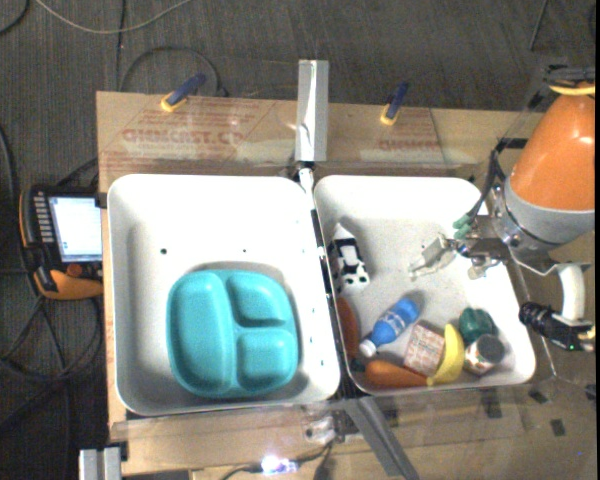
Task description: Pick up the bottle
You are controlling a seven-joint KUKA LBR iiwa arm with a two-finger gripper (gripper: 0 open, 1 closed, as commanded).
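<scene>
- Gripper (435,253) hangs over the upper right of the right bin (400,193), fingers slightly parted, nothing between them. Tips angle toward frame left, consistent with the arm (555,168) reaching in from the right edge.
- Bottle (390,325) lies on its side below and left of the gripper, apart from it, cap pointing lower left. Blue body, white cap.
- Lying flat, so probably a grasp across the body rather than at the cap.
- Clutter sits tight along the bin's lower edge: a packet (421,348) just beside the bottle on the right, then a banana (450,353), a green item (475,323) and a can (487,353).
- Carrot (392,373) just below the bottle; a brownish piece (348,326) against the left wall; black-and-white toy (350,263) above that.
- Judgement: the packet's closeness leaves little finger room on that side; risk of nudging the bottle or catching the packet.
- Left bin (140,228) holds a teal divided tray (232,331), well clear of the work.
- Both bins sit on the tabletop (180,133), with clamps at the top edge likely pinning its cover sheet.
</scene>
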